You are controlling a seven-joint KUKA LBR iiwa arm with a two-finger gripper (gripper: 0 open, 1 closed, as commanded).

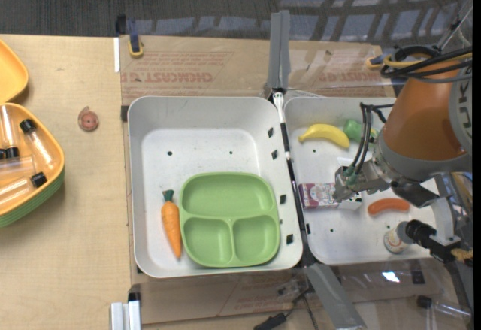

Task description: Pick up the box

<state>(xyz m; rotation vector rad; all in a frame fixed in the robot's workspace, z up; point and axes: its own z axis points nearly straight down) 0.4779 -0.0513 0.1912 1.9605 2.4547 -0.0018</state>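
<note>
Right bin (323, 249): box (316, 195), purple and white, lay near the left wall, mid-frame. Gripper (347, 187) was down at the box's right end, apparently touching it; whether its claw was spread or pinched I could not tell from the blur. Same bin: banana (325, 133) and a green item (353, 128) toward the top, red sausage (388, 206) to the right. Left bin (150, 118): green tray (229, 219), three compartments, with carrot (172, 225) just left of it.
</note>
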